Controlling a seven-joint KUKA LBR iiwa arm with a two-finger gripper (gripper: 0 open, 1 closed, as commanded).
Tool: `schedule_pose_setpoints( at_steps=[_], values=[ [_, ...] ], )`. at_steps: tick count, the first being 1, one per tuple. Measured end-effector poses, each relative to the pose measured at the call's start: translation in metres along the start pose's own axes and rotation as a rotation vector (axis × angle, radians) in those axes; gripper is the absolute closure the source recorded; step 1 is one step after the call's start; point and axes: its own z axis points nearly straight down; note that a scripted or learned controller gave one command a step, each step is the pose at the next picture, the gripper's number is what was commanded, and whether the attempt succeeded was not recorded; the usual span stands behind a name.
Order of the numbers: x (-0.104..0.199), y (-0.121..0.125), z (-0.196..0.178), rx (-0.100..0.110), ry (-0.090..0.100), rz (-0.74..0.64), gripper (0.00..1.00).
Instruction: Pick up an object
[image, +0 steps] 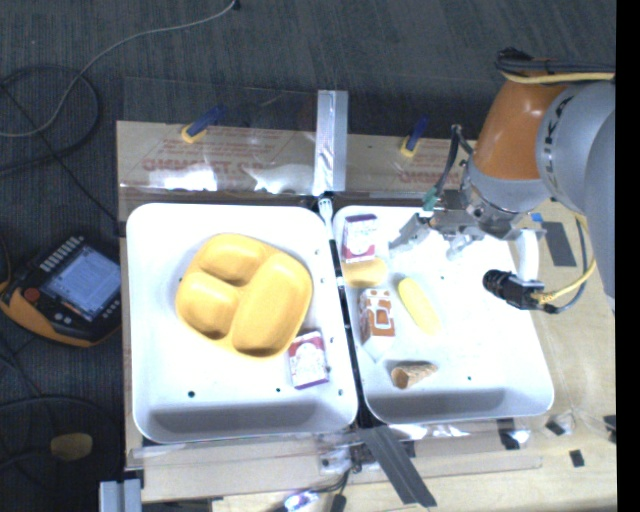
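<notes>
Gripper (436, 236) seen over far part of right bin (520, 385), fingers spread apart, nothing betw. them. Arm (545, 120) comes in from view's right.

Nearest candidate judged to be yellow banana-shaped pc (417, 304): lies toward view's bottom from gripper, slightly left, near but not touching. Long axis runs roughly top-to-bottom in view w/ slight tilt. A grasp across its short width would likely be needed; finger line prob. wants turning to suit.

Other items in right bin, along its left wall: white-purple carton (359, 237), yellow block (365, 271) just below it, orange-white box (377, 312), touching or nearly so. Cone (413, 374) lies apart, nearer view's bottom.

Surface: smooth white bin floor, shallow walls. Room: bare floor on banana pc's right side; box close on its left, so clearance there is tight.

Left bin (160, 400) holds large yellow lobed object (243, 292) and a 2nd small carton (308, 359); well apart from gripper, less likely targets.
</notes>
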Motion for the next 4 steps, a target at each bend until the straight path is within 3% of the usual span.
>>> schedule_pose_setpoints(
  at_steps=[1,2,3,4],
  values=[
    [-0.01,0.002,0.1,-0.005,-0.001,-0.024,0.0],
    [-0.024,-0.052,0.103,-0.022,-0.004,-0.071,0.0],
    [-0.024,-0.051,0.097,-0.019,-0.001,-0.07,1.0],
    [0.024,-0.046,0.013,0.0,-0.002,0.009,1.0]
  ],
)
